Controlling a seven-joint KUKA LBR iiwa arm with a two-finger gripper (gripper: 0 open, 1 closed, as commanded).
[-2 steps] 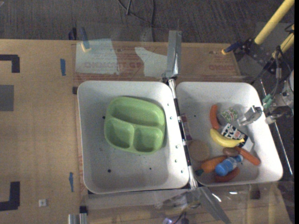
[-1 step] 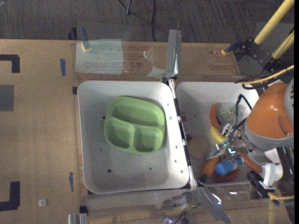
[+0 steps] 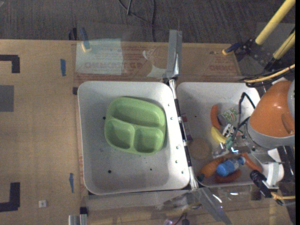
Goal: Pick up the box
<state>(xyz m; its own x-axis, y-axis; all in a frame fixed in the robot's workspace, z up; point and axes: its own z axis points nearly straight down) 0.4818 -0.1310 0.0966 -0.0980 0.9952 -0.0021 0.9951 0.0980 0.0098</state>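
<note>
The box (image 3: pixel 229 114) looks like a small pale carton with green print, lying in the right bin (image 3: pixel 197 95) toward its back right, beside an orange sausage-shaped toy (image 3: pixel 215 115). My gripper (image 3: pixel 230 146) is low inside the right bin, in front of the box and just past a yellow banana (image 3: pixel 217 135). It hangs over the cluttered toys in the bin's middle. Nothing shows as held. The arm's orange band (image 3: pixel 275 110) covers the bin's right side.
A green divided plate (image 3: pixel 136 124) lies in the left bin (image 3: pixel 93 149). In the right bin's front are a blue bottle (image 3: pixel 229 166), an orange carrot (image 3: pixel 209 167), a red piece (image 3: pixel 230 176) and a tan disc (image 3: pixel 200 148). A metal divider (image 3: pixel 180 125) separates the bins.
</note>
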